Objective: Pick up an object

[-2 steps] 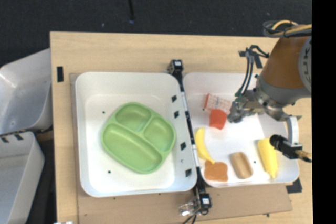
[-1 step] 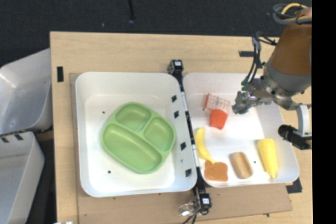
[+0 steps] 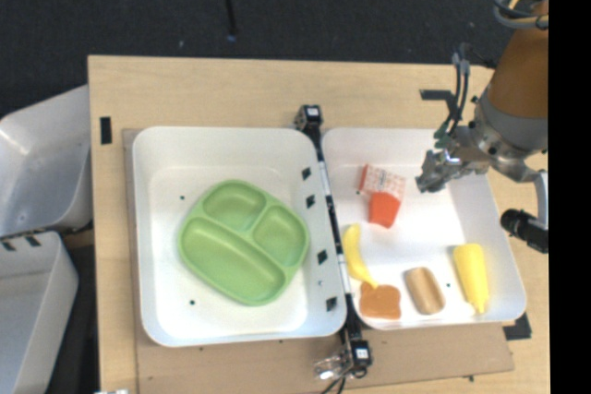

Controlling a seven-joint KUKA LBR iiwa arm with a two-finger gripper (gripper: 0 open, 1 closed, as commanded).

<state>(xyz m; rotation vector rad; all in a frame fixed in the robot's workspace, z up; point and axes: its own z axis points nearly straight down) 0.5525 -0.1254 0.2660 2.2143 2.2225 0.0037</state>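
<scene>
- the wooden bench [image 3: 212, 92] holds two white bins side by side.
- the left white bin [image 3: 157, 198] has a green plastic tray with three parts [image 3: 243, 241] in its middle.
- the right white bin [image 3: 480, 208] holds toy food: a yellow corn cob [image 3: 471, 276] at 4 o'clock, a yellow banana [image 3: 354, 255] at 8, a tan hot dog bun [image 3: 425, 290] and an orange slice of toast [image 3: 380, 301] near 6.
- an orange and white carton [image 3: 382, 196] lies near the middle.
- the grey arm's gripper [image 3: 434, 173] hangs at 2 o'clock, with nothing between its tips.

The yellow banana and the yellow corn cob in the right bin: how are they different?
The slim yellow banana is curved and lies by the right bin's left wall; the thick yellow corn cob is straight and lies near its right side. The banana touches an orange piece; the cob lies apart. Both are yellow.
</scene>
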